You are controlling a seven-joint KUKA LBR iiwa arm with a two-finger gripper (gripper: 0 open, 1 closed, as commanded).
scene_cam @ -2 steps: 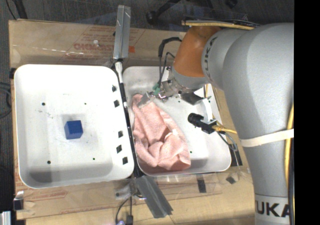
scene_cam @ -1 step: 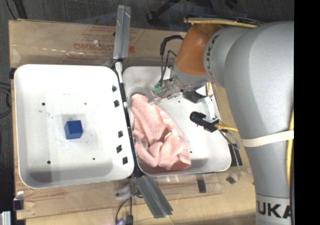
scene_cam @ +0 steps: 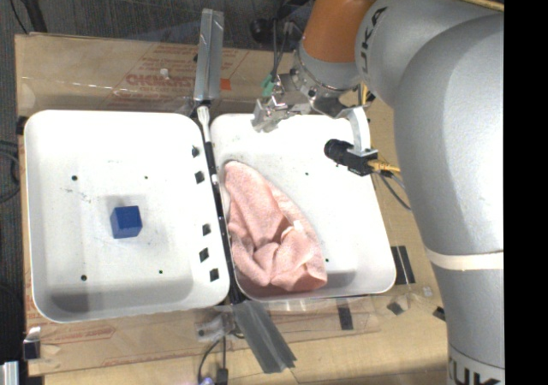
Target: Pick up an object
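A crumpled pink cloth [scene_cam: 270, 229] lies in the right bin [scene_cam: 347, 204], along its left and front part. A small blue cube [scene_cam: 126, 221] rests in the left bin [scene_cam: 60, 169], left of centre. My gripper [scene_cam: 271, 112] hangs over the back left corner of the right bin, above and behind the cloth, apart from it. Nothing shows between its fingertips. The grey arm with its orange band comes in from the upper right and hides the bench on that side.
A grey divider bar [scene_cam: 208, 54] stands at the back between the two bins. A black cable fitting [scene_cam: 349, 155] juts from the arm over the right bin. Brown cardboard [scene_cam: 103, 67] lies beneath and behind the bins. A grey strip [scene_cam: 264, 336] lies at the front.
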